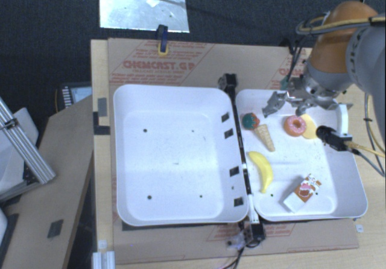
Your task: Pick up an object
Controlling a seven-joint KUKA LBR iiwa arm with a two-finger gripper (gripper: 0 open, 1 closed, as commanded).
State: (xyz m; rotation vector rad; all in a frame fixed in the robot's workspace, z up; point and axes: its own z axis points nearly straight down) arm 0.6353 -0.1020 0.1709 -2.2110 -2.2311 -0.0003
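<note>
**Count: two bins, five items**

Two white bins: left bin (pixel 175 159), right bin (pixel 344 192). One ice-cream cone (pixel 258 128), one donut (pixel 295 125), one banana (pixel 262 169), one small box (pixel 303 192), one yellow piece (pixel 309 126) beside the donut.

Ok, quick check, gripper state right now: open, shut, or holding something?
Gripper: open, holding nothing, poised over the back of the right bin near the ice cream cone and donut.

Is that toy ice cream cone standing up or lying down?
Lying down. The ice cream cone lies on its side on the floor of the right white bin, tip pointing toward the yellow banana.
</note>
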